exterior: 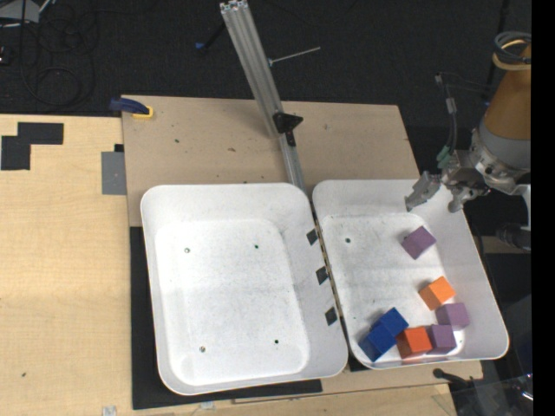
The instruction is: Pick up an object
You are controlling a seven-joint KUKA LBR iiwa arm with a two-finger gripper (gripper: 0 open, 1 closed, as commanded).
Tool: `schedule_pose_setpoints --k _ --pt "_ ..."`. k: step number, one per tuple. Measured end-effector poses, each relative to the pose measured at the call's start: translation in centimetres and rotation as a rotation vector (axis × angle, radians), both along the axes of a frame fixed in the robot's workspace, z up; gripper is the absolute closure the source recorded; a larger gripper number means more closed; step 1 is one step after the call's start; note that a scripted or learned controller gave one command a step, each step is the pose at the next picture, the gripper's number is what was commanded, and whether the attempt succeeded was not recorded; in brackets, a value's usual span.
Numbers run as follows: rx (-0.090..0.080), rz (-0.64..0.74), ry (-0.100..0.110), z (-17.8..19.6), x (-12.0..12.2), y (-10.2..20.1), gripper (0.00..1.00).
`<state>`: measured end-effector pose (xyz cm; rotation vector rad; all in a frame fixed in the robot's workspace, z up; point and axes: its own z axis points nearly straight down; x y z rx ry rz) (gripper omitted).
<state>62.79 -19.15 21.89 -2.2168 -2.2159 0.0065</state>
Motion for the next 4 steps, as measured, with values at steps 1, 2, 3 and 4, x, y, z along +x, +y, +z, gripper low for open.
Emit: schedule_pose_setpoints --k 1,2,3,4 --pt "0.000 0.003 0.001 -6.4 0.1 0.6 0.00" --pt "-0.008 0.001 -0.014 -10.0 0.2 0.4 0.00" --pt "-0.006 -0.001 -0.016 -8.8 0.2 0.4 1.00" --pt "-0.003 0.002 -0.011 -4.2 1.0 0.7 1.00"
